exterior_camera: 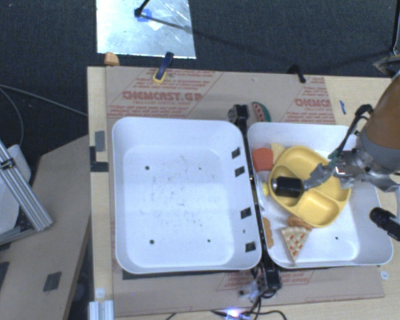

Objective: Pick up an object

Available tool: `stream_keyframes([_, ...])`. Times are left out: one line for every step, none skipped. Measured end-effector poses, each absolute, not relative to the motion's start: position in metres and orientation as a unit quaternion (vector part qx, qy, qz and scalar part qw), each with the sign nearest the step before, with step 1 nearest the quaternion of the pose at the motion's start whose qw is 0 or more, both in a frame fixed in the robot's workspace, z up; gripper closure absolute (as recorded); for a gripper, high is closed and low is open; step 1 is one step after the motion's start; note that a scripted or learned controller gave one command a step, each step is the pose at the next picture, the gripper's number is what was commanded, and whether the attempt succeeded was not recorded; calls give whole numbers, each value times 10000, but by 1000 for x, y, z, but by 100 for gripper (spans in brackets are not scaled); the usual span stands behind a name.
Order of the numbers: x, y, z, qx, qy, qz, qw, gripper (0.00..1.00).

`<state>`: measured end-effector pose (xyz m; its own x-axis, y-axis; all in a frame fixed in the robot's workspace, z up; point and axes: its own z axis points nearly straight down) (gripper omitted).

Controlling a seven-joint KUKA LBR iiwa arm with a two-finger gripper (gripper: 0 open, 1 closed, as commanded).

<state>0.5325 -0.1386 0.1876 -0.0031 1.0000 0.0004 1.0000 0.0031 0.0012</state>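
The yellow dish (318, 202) is the largest thing in the right bin (370, 245) and lies near its middle. The left bin (180, 192) stands just beside it, at 9 o'clock. We see the grey arm (387, 122) enter from 3 o'clock, and the gripper (311, 179) hangs over the dish, inside its rim. We cannot tell whether the gripper is open or closed, nor if it touches something. A black cylinder (287, 187) lies in the dish at its 9 o'clock side, just beside the tip of the gripper. At 10 o'clock of the dish lies an orange block (263, 158). At 6 o'clock lies a triangular pizza-like piece (295, 241), near the bin's front wall.
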Motion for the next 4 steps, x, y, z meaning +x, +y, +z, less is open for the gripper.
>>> stream_keyframes([583,-124,96,7065,7077,5,4,0])
stream_keyframes([635,-109,88,7095,7047,-34,15,0])
stream_keyframes([671,-177,175,7076,7065,23,65,0])
stream_keyframes([557,-209,81,7096,7046,-13,-35,0])
